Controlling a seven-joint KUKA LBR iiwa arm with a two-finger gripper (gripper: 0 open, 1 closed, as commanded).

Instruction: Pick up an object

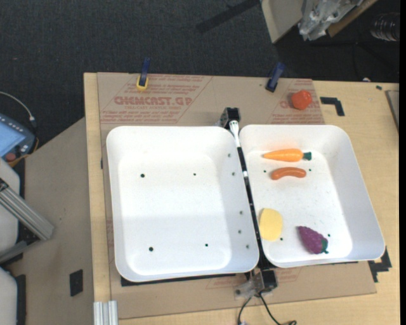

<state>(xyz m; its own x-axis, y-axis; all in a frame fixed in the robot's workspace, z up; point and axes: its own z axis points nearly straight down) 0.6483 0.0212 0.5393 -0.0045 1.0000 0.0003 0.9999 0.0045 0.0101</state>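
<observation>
Nearest the front edge of the tabletop (190, 305), a cable and a small clamp (266, 279) sit at the seam where the two white bins meet; the clamp appears to pin them in place.

In the right bin (355, 184), toward its front, lie a purple grape-like toy (312, 240) and, just beside the dividing rim, a pale yellow piece (271, 224). They are near each other but apart. Further back in the same bin a brown sausage (288, 173) lies crosswise, and just behind it an orange carrot (285, 154) with a green tip, the two parallel and not touching. Any of these four could serve as the object to pick up. They lie loose and spaced out, which in my judgement leaves room for fingers around each one.

The left bin (127, 190) shows bare white floor with a few small dark holes.

Behind the bins, on the brown board near the tabletop's back right corner, rests a red toy (301, 99), outside both bins. Two blue clips (143, 76) hold the board's back edge.

Beyond the back edge, over dark carpet, the hand (320, 19) hangs well away from the bins. Whether it is wide or narrow I cannot tell, and nothing is seen in it.
</observation>
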